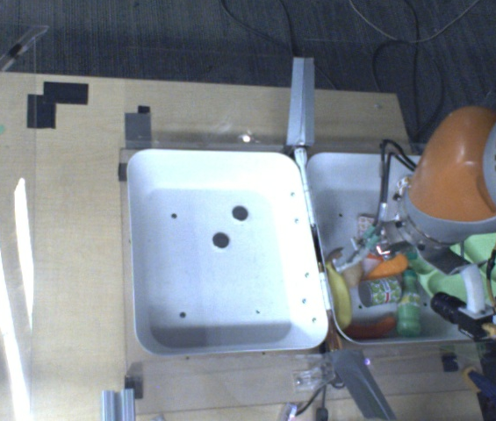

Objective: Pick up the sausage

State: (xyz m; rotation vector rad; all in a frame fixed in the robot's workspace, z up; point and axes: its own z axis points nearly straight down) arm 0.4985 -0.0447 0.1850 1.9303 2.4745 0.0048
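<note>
The sausage [371, 327], dark red-brown, lies along the front wall of the right bin [344, 178]. The gripper [369, 246] hangs low in that bin, under the arm's orange band [454, 178]. It sits above the pile of items, a little behind the sausage and apart from it. Nothing of the sausage lies at the gripper's tip.
A yellow banana [341, 295] lies along the right bin's left wall. An orange carrot-like piece [389, 266], a can [379, 291] and a green bottle [409, 310] crowd around the gripper. A pale green object [493, 257] sits at the right. The left bin [155, 261] has two dark spots.
</note>
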